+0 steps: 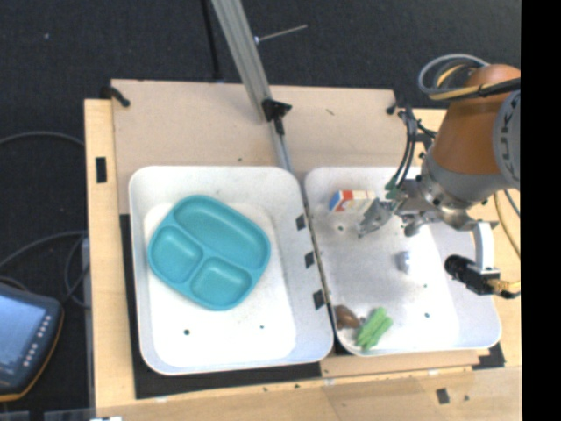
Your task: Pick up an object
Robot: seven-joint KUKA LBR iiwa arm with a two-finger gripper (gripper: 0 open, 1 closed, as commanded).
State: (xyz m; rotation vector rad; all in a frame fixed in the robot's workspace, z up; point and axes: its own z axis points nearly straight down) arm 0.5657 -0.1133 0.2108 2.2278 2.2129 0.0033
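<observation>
My gripper [391, 223] hangs over the upper middle of the right bin [456, 323], open, with nothing between its fingers. A small red, white and blue box [349, 200] lies just to its left near the bin's back wall. A small grey piece [402, 260] sits on the bin floor just below the gripper. At the bin's front left corner a green object [374, 329] rests beside a brown one [347, 317].
The left bin [166, 340] holds a teal divided plate [209, 251]. A slanted metal rail [250, 60] runs from the top down to the gap between the bins. The arm's orange wrist [473, 130] looms over the right bin's back right corner.
</observation>
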